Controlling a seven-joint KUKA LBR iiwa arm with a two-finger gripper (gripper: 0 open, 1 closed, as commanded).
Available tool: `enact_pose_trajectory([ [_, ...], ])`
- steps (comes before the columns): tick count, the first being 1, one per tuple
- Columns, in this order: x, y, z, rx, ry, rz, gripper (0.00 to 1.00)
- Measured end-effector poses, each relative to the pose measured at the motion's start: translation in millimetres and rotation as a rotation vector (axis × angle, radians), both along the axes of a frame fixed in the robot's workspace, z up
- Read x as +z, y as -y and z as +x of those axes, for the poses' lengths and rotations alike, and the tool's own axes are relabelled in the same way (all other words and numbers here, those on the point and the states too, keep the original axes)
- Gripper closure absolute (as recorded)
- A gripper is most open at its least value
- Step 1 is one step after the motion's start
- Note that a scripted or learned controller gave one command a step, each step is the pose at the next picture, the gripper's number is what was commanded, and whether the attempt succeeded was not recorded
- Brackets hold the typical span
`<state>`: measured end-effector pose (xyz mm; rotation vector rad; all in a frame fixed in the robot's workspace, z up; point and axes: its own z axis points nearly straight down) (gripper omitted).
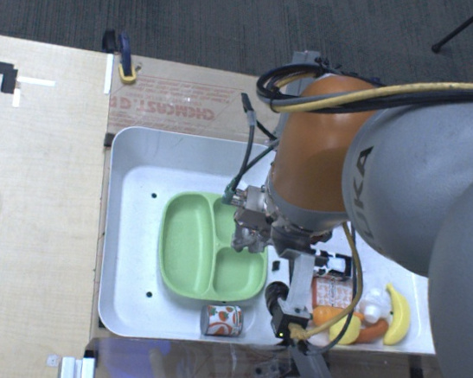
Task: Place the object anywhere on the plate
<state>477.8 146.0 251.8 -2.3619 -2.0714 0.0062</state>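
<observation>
A light green plate (190,243) with divided compartments lies in the left part of the white bin (128,212). My gripper (248,229) hangs over the plate's right side, near the ridge between compartments, and I see nothing held in it. The grey and orange arm hides the bin's centre and much of the gripper. A small white can with red markings (222,320) lies on its side just in front of the plate's near edge, apart from the gripper.
Toy food is piled at the bin's right front: a yellow banana (398,316), an orange carrot-like piece (332,318) and a red and white box (331,291). Cardboard (179,101) lies behind the bin. A wooden bench top (26,198) stretches to the left.
</observation>
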Motion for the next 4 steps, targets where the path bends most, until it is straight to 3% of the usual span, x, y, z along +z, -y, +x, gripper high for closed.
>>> enact_pose_trajectory([
  [1, -0.1, 0.2, 0.0, 0.0, 0.0, 0.0, 0.0],
  [4, -0.1, 0.2, 0.0, 0.0, 0.0, 0.0, 0.0],
])
